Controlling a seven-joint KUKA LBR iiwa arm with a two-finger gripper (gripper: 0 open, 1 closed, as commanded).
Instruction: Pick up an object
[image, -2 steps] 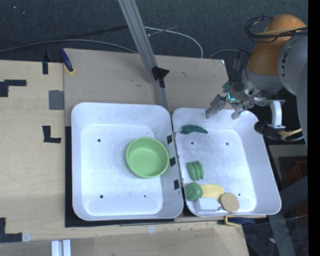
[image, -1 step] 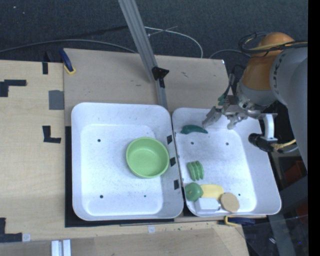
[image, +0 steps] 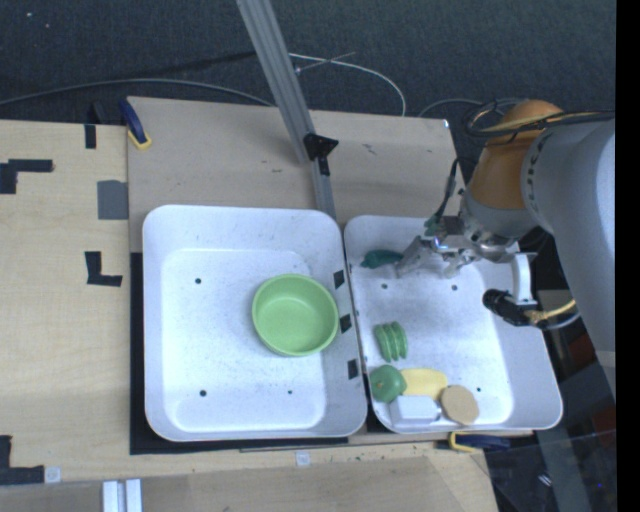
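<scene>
Arm enters from frame right, orange band at upper right; end effector sits low over the upper-left part of the right bin, angled toward a small teal object lying against the bin's left wall. Tips are just beside the teal piece, maybe touching; cannot tell whether the end effector is open or closed, and nothing shows as gripped. Judgement: the teal object is the likely target, and its spot tight to the wall may leave little room on the far side. Other candidates in the same bin: a green ribbed piece mid-left, and a cluster crowded along the lower edge, with a green ball, a yellow piece, a white block and a tan disc touching or nearly so. Left bin holds a green bowl, upright, right of centre. Both bins rest on a tan surface. Pick not yet made.
</scene>
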